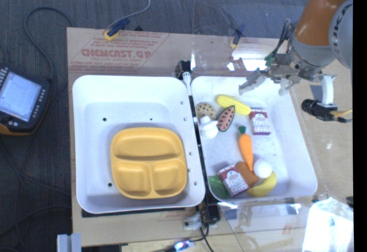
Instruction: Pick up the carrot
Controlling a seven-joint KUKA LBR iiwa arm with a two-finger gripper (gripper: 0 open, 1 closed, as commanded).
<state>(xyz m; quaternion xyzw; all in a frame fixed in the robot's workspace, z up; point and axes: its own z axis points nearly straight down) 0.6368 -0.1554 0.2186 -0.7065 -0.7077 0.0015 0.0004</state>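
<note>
Gripper (267,80) hangs over the right bin's (298,147) far edge, fingers spread wide, nothing between them. Carrot (246,150) lies in the middle of that bin, well apart from the gripper and nearer the camera, leafy end pointing toward the far edge.

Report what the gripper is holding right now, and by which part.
Nothing. The gripper hangs open over the right bin's far edge, and the carrot lies loose in that bin.
</note>
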